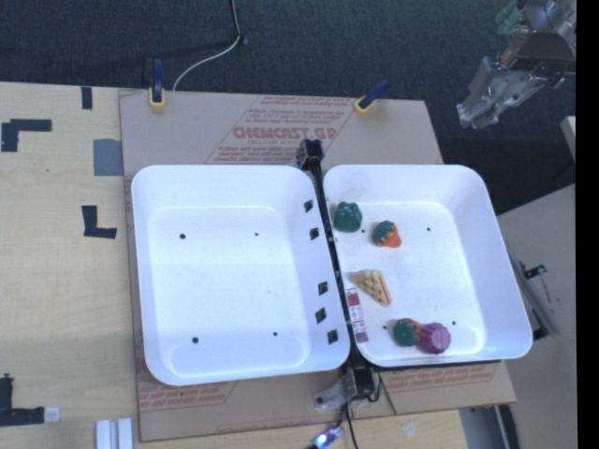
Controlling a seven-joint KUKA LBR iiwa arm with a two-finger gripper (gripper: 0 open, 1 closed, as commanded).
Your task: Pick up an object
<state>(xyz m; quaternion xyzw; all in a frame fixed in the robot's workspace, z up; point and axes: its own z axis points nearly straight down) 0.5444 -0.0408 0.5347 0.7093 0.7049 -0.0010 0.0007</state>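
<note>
The hand (479, 112) hangs high beyond the right bin (487, 251), off to its far corner; whether it is apart or together I cannot tell; nothing is held, so the approach is in hand. Next it must descend over one toy. That bin holds a green toy (347, 216), strawberry (387, 235), waffle (372, 286), wrapper (355, 312), purple toy (434, 338).

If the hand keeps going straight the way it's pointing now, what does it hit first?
The hand hangs outside the bins, pointing down and left toward the right bin's upper right corner. Going straight on, it would likely meet that rim or the bare floor just inside, not a toy. Depth is hard to judge.
</note>
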